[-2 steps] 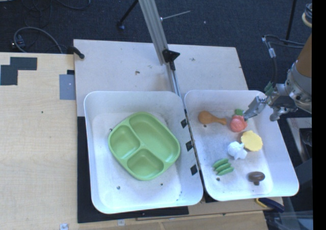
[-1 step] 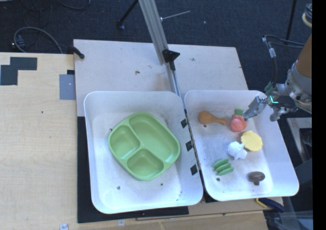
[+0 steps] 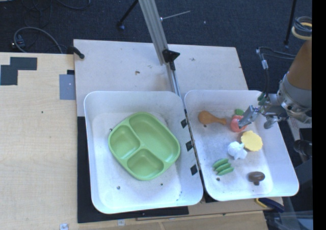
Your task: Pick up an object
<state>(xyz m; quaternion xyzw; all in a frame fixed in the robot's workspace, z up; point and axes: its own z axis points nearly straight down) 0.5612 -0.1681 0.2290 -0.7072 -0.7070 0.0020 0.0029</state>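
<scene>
The right bin (image 3: 285,173) holds several small items. These are a brown drumstick-shaped piece (image 3: 211,118), a red and green toy (image 3: 237,122), a yellow piece (image 3: 252,141), a white piece (image 3: 236,150), green pea pods (image 3: 222,166) and a brown mushroom-like piece (image 3: 256,177). My gripper (image 3: 259,119) reaches in from the right and hovers over the bin's upper right part. Its fingers are open, with one fingertip (image 3: 248,117) right beside the red toy. Nothing is between the fingers. The yellow piece lies just below the gripper.
A green divided plate (image 3: 144,145) lies in the left bin (image 3: 102,188). A slanted metal rail (image 3: 155,22) rises behind the wall between the bins. Black clips (image 3: 187,133) sit along that wall. A wooden table (image 3: 30,142) lies to the left.
</scene>
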